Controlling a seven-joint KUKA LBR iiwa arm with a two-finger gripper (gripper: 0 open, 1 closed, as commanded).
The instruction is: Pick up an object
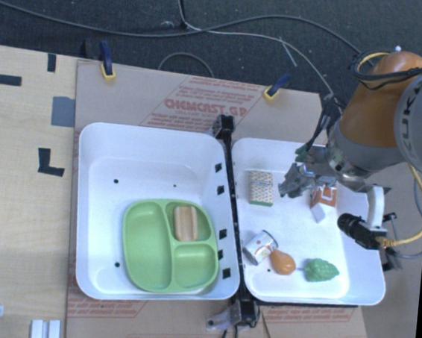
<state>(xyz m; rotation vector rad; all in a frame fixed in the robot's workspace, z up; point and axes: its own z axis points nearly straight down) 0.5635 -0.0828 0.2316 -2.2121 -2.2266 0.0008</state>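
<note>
My gripper [299, 183] hangs over the upper middle of the right bin [363, 293], reaching in from the right. Just left of it lies a pale green-edged sponge block [261, 188]. An orange and white carton [324, 197] sits close to its right, partly behind the wrist. Lower in the same bin lie a small silver can [261, 245], an orange ball-shaped item [283, 263] and a green leafy toy [321, 271]. Nothing shows between the fingers.
The left bin [96, 190] holds a green divided plate [169, 246] with a tan bread-like piece [185, 222] in its top compartment. A black divider clip [223, 126] stands where the two bins meet. Cables run over the dark floor behind the bench.
</note>
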